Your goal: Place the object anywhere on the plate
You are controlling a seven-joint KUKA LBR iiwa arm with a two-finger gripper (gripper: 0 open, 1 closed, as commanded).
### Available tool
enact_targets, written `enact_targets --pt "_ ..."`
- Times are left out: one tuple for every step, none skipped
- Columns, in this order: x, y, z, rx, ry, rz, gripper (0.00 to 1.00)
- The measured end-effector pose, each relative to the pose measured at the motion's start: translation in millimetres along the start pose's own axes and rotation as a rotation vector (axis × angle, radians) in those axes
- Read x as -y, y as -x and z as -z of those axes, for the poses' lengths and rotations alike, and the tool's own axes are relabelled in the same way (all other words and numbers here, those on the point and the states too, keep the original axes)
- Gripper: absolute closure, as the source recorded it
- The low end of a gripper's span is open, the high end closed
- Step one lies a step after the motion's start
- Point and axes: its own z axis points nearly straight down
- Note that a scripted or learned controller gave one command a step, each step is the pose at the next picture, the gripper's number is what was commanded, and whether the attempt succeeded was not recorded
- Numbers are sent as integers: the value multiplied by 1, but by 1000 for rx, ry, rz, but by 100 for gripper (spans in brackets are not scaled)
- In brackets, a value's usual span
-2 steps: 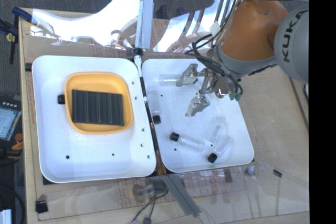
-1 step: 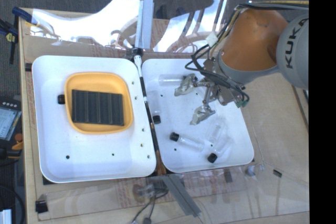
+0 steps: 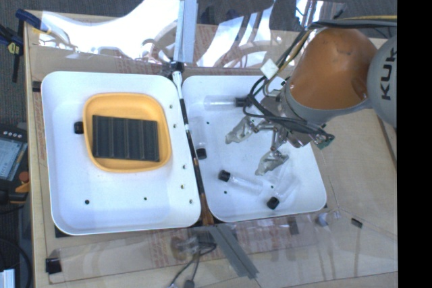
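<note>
Clear tube [image 3: 246, 183] with black caps lies low in right bin [image 3: 307, 202], under open, empty gripper [image 3: 255, 147]; best descend squarely mid-tube, then carry to yellow plate [image 3: 126, 104] in left bin [image 3: 61, 192].

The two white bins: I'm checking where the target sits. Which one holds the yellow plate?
The left bin holds the yellow plate, which carries a dark ridged insert. The right bin has the gripper over it instead.
</note>
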Motion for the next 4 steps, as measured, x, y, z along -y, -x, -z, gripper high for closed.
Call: enact_targets --pt "-37 -14 22 0 -1 304 0" --pt "-31 -32 -2 2 -2 372 0" --pt "-9 -64 3 2 -3 651 0" --pt "6 -75 11 1 -3 918 0"
